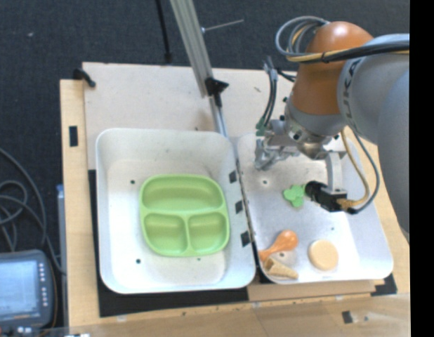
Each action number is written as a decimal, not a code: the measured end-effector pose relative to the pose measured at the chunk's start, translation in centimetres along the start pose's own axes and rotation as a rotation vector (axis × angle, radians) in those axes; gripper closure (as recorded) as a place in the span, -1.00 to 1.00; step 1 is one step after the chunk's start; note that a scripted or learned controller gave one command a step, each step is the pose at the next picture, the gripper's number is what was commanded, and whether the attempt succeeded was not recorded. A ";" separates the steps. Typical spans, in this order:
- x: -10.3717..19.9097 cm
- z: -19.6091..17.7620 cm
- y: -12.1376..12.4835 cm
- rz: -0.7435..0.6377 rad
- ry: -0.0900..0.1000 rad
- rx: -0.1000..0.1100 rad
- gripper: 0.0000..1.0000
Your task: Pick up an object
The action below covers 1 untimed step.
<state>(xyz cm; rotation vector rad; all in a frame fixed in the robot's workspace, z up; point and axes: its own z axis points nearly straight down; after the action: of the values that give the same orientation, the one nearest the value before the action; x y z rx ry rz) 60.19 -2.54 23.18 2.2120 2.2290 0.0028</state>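
Camera view: no readable writing; end effector [265, 161], grip state unclear, hangs in right bin [364, 241] above green toy [295, 195].

Wooden surface [76, 188] carries two shallow white bins side by side: left bin [115, 160], right bin [368, 248]. Aluminium pole [192, 37] rises slantwise behind the left bin. Dark carpet floor [48, 20] around. Black cables [10, 195] on the floor at left; pendant screen [17, 286] at lower-left corner
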 end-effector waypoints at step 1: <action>5.0 -1.1 2.0 0.000 0.001 -0.001 1.00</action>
<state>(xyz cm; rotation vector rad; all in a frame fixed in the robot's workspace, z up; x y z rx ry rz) 62.14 2.52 24.33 2.2116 2.2295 0.0054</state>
